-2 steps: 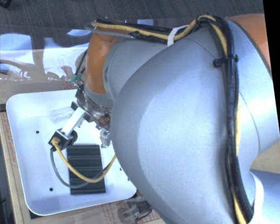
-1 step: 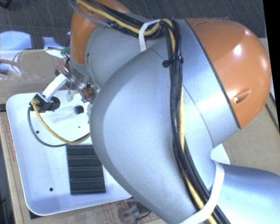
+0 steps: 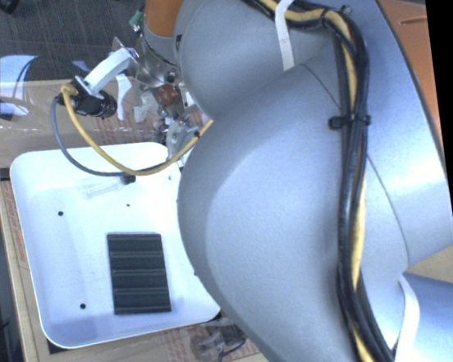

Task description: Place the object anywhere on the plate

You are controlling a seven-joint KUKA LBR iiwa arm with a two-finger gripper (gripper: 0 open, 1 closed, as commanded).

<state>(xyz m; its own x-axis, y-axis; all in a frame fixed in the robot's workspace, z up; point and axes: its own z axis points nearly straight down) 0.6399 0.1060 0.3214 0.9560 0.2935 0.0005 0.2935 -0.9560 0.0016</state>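
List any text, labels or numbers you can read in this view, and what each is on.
No text can be read.
The cardboard strip below the white bin has reddish print, too blurred to read.
The dark ribbed block in the bin bears no marking.
The white tags on the arm's cable look blank.

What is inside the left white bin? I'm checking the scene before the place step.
In the white bin lies a dark ribbed rectangular object, flat on the floor, with a faint clear item near the far wall. The grey arm covers the bin's right side, so anything there is hidden.
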